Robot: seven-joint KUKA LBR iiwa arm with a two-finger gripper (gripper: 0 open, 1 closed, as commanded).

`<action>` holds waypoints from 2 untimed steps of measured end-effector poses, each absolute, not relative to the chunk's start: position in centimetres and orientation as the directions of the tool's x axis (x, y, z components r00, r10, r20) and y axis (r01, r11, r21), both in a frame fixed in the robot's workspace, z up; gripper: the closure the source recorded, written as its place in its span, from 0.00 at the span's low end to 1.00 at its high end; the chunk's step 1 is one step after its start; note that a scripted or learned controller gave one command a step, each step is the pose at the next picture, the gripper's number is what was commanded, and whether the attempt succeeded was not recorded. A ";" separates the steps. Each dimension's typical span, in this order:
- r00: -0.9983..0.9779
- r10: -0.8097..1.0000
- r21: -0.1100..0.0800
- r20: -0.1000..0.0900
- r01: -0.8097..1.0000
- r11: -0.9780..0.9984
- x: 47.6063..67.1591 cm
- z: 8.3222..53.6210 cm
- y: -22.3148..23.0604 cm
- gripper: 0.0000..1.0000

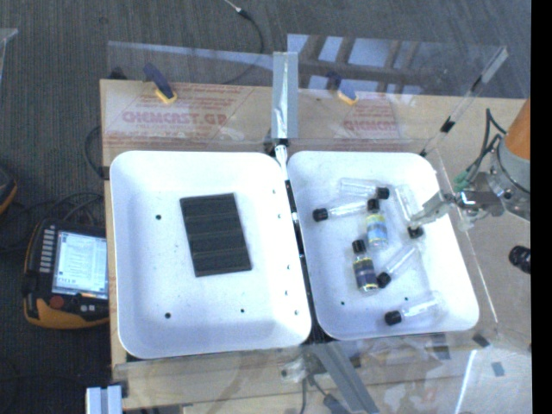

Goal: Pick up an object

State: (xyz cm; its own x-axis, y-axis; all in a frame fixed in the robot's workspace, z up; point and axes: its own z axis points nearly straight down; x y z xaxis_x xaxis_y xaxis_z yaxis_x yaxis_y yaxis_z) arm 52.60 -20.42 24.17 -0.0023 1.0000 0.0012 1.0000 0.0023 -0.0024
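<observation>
The near vial looks light, slick, breakable; grip its middle. The claw's state cannot be told.

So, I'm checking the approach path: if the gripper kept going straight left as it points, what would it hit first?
Probably the black-capped vial at the gripper tip, near the right bin edge; depth is unclear, so it may pass above.

A robotics lab is showing itself here; two white bins are sitting on a plywood bench fenced by clear acrylic panels; a teach pendant is lying on the grey carpet; a cable is trailing across the floor.
</observation>
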 end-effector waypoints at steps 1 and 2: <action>-0.153 0.988 0.000 0.001 0.988 0.153 55.4 9.3 -17.7 0.00; -0.203 0.979 0.014 -0.001 0.979 0.203 64.0 9.0 -21.4 0.00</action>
State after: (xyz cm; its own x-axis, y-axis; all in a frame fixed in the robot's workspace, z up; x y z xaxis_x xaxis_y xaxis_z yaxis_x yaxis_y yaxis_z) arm 64.00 -21.40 9.02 -0.2030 0.9792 -0.0011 0.9791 0.2030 0.0137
